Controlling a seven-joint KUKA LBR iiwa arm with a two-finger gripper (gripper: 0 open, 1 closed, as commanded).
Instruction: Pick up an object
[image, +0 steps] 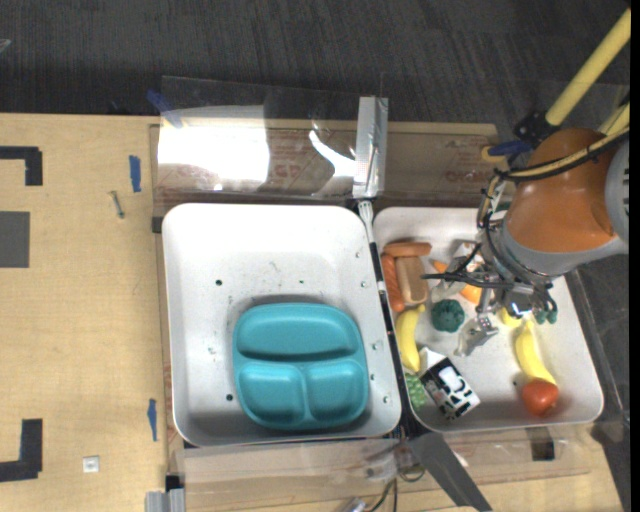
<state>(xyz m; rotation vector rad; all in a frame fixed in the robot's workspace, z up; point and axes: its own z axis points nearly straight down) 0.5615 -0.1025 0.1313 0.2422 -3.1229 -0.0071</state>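
Wooden bench (70, 330) carries two white bins; the left bin (190, 240) holds a teal tray (298, 364); the right bin (585, 390), at lower right, holds toys. The gripper (487, 322) hangs among them; whether it is spread I cannot tell. The yellow banana (530, 355) just beside it seems light, stiff, slippery; better grasp across its middle.

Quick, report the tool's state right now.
Tool: low over the right bin, between the green object and a banana; open or closed cannot be told, nothing visibly held.
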